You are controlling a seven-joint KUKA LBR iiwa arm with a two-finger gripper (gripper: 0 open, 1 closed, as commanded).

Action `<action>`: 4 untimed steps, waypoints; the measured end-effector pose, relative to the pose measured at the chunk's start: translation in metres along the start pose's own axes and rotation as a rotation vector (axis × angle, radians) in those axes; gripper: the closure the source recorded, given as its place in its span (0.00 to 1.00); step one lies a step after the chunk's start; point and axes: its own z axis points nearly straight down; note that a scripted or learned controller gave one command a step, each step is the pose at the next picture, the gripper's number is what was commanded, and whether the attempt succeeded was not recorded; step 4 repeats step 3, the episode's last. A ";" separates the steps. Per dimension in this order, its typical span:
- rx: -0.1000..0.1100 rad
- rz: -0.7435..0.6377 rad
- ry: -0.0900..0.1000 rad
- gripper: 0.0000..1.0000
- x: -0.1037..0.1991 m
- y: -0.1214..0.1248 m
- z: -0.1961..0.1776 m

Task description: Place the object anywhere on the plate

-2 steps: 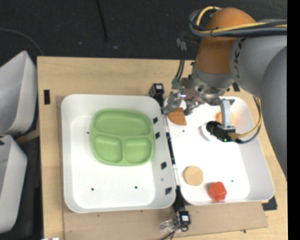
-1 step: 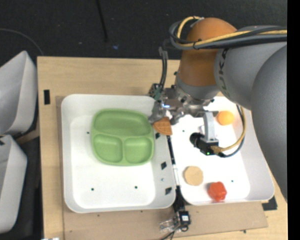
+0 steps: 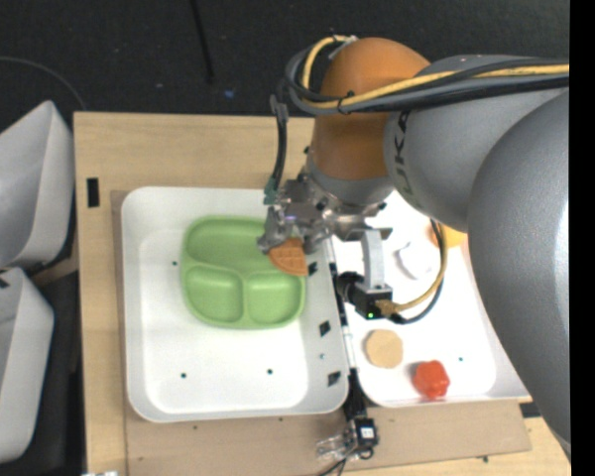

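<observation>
Camera view gives me the gripper (image 3: 290,234) over the right rim of the green divided plate (image 3: 240,272) in the left bin (image 3: 159,365), its fingers closed on an orange object (image 3: 290,257), while a tan disc (image 3: 383,348) and a red piece (image 3: 431,379) lie in the right bin (image 3: 476,365).

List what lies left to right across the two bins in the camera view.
Green plate → orange piece at the gripper → tan round disc → red object.
</observation>
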 end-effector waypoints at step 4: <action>-0.001 0.006 -0.002 0.00 0.098 -0.034 -0.002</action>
